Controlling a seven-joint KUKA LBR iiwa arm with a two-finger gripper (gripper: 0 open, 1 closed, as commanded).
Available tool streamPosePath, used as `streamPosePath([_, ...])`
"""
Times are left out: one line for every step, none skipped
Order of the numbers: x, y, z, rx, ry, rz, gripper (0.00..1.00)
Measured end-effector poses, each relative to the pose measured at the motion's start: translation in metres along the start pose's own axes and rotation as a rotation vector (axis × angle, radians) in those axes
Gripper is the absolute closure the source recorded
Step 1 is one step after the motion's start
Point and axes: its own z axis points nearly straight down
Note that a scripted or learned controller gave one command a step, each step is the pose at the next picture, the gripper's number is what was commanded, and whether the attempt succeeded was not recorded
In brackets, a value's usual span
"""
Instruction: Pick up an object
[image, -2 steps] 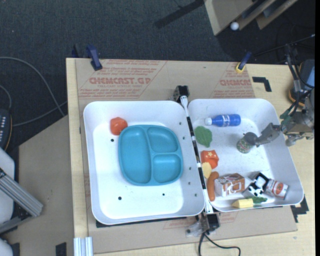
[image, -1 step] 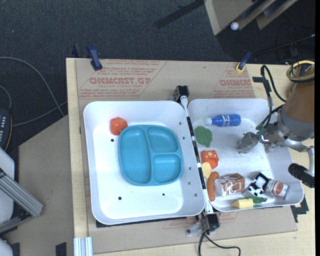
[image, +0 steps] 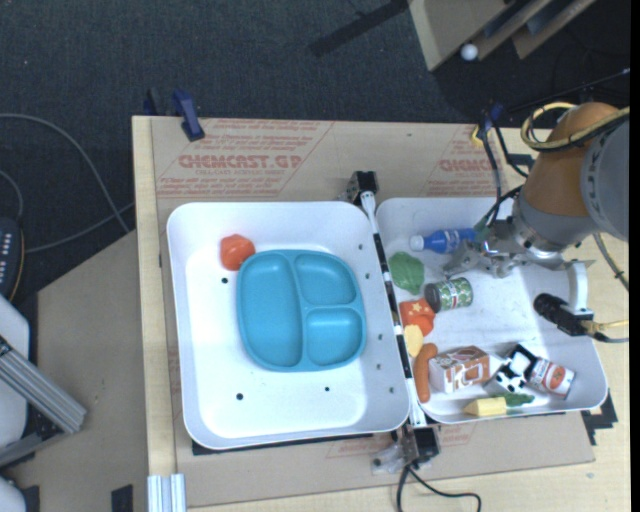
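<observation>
- Hanging low over the far part of the right bin (image: 505, 325), my tool (image: 490, 256) sits at the end of the arm that reaches in from the right. From this slanted look down I cannot tell whether it is wide or narrow, and I can make out no object caught in it.
- Just left of the tool, a blue bottle (image: 438, 240) with a white cap lies on its side near the bin's far wall. A little nearer, a small can (image: 452, 294) with a green label is tipped over. These are my closest candidates.
- I judge this to be the approach, with nothing picked up yet. The next move calls for choosing one of the two, centring over it and closing across its narrow width. Both are round and might roll away.
- Farther out lie a green lump (image: 407, 270), an orange-red piece (image: 417, 315), a sausage (image: 424, 368), a carton (image: 465, 370) and a red and white can (image: 552, 378), crowded toward the near wall.
- The left bin (image: 200, 350) holds a blue divided tray (image: 300, 308) and an orange ball (image: 237, 250) at its far left. Both bins rest on the bench (image: 250, 150).
- The tool's tips blur into the wrist metal, whatever lies under the wrist is hidden, and the arm is cut off at the right.
</observation>
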Motion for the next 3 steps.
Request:
streamPosePath([0.044, 0.047, 0.000, 0.029, -0.002, 0.003, 0.00])
streamPosePath([0.005, 0.048, 0.002, 0.020, 0.002, 0.001, 0.00])
streamPosePath([-0.023, 0.048, 0.002, 0.016, 0.001, 0.001, 0.00])
